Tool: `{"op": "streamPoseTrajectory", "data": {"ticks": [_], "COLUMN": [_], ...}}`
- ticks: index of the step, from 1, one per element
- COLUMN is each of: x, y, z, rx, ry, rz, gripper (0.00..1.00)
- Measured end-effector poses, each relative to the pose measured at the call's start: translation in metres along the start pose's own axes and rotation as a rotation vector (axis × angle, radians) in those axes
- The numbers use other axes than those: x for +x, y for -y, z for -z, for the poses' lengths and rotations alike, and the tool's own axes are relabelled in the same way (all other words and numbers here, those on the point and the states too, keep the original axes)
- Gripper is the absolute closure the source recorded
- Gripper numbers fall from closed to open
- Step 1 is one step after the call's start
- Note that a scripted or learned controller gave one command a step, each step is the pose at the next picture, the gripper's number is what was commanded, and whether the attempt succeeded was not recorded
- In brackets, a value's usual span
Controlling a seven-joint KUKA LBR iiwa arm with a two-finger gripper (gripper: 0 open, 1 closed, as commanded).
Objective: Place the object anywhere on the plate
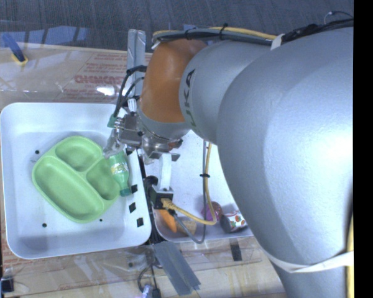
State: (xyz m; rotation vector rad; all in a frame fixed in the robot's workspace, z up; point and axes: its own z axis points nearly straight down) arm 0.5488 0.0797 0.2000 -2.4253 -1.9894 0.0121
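A light green divided plate (73,177) lies in the left white bin (25,241). My gripper (121,146) hangs over the plate's right edge, under the orange band of the arm (165,92). A small green bottle (119,169) sits right below the gripper, tilted, over the plate's right compartment. The bottle's top end lies between the fingers, which look shut on it.
The right bin (186,185) holds several small items near its front: an orange piece (165,219), a dark pink-and-yellow object (212,213) and a can-like item (234,221). The big grey arm covers most of that bin. A yellow cable (206,185) hangs down there.
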Motion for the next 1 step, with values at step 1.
{"op": "streamPoseTrajectory", "data": {"ticks": [1], "x": [0.0], "y": [0.0], "z": [0.0], "rx": [0.0], "ry": [0.0], "rz": [0.0], "gripper": [0.0]}}
